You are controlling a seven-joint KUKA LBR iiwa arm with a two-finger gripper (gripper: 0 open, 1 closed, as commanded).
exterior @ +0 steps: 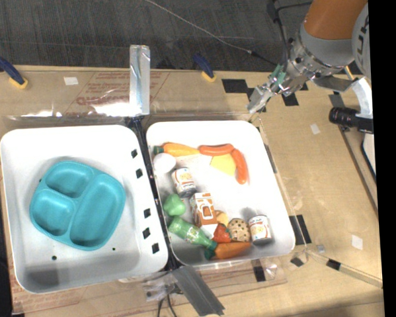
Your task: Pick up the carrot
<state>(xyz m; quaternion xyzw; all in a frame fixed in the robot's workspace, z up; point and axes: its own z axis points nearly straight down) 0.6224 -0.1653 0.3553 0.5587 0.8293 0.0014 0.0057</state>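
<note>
A: Tool (260, 99) position? 
B: Upper right of the frame, over the bench (318, 181), just outside the top right corner of the right bin (270, 177). The grey arm (324, 35) with its orange band comes in from the upper right. The tool tips point down-left toward the bin corner. 
A: Tool state? 
B: Cannot tell; the tips are too small and blurred to read. Nothing is seen between them. 
A: Carrot? 
B: The carrot (232, 249) lies at the bottom edge of the right bin, lower centre of the frame, well apart from the tool. It touches a red piece (221, 233) above it and sits just below a cookie (238, 229). A small can (258, 229) stands just to its right, a green bottle (190, 232) to its left. 
A: Rest of that bin? 
B: Along the top, a yellow-orange item (179, 149), a curved sausage (230, 156) and a yellow wedge (219, 163). Mid-left: a white round item (164, 164), a second can (184, 182), a green piece (174, 205) and an orange carton (203, 209). 
A: Left bin? 
B: The left bin (25, 147) holds a teal divided plate (78, 204), left of centre in the frame.
</note>
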